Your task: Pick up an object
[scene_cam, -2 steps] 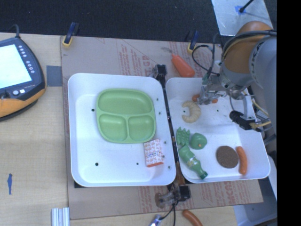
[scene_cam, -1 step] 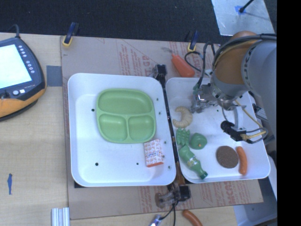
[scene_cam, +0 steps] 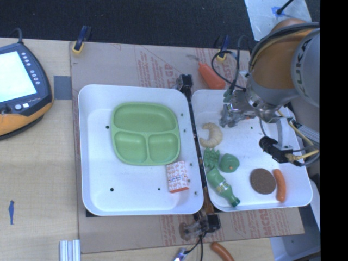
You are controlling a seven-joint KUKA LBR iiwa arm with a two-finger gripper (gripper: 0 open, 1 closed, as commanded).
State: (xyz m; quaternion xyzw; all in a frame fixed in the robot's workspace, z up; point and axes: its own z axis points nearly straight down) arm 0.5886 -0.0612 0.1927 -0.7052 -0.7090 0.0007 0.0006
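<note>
Gripper (scene_cam: pixel 235 115) hangs over the right bin (scene_cam: pixel 304 200), upper part — just above the croissant (scene_cam: pixel 212 135), likely its target; finger state unclear.

A pale croissant (scene_cam: pixel 211 135), green toy vegetables (scene_cam: pixel 220 161), a green bottle (scene_cam: pixel 222 187) lying flat, a brown disc (scene_cam: pixel 263 181) and an orange sausage (scene_cam: pixel 280 185) lie in the right bin (scene_cam: pixel 255 204).

two bins (scene_cam: pixel 87 145), one tray (scene_cam: pixel 145 132), one bottle (scene_cam: pixel 222 186)
</note>
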